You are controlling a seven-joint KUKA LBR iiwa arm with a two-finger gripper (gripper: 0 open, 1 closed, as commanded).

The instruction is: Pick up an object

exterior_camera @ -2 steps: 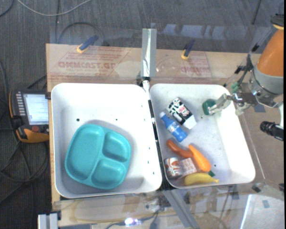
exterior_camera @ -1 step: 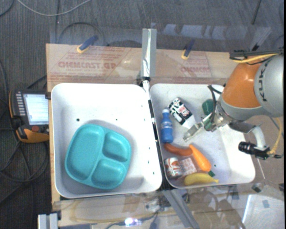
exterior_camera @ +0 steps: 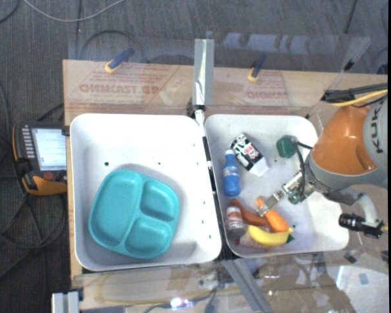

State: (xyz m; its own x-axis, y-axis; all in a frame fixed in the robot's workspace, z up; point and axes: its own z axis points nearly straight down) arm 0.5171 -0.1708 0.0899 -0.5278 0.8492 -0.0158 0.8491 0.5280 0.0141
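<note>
Right now the gripper (exterior_camera: 268, 205) sits low in the right bin (exterior_camera: 326, 237), reaching in from the right, its tip just above the carrot (exterior_camera: 272, 219). Can't tell whether it touches the carrot or how the jaws stand; too small and blurred. Nothing visibly pinched.

Right bin contents: orange carrot at the front, lying diagonal, just under the gripper tip. Yellow banana (exterior_camera: 268, 236) lies touching the carrot's front side, near the front wall. Small brown bottle or jar (exterior_camera: 234, 219) just left of the carrot, by the divider between bins. Blue bottle (exterior_camera: 231, 174) behind that, lying along the left wall. Black-and-white carton with red print (exterior_camera: 248, 152) beside the blue bottle, toward the back. Dark green round object (exterior_camera: 286, 147) near the back, right of the carton, close to the arm's wrist.

Left bin (exterior_camera: 91, 135) holds one teal compartment tray (exterior_camera: 135, 212), three sections, sitting toward the front left, well apart from the gripper.
</note>
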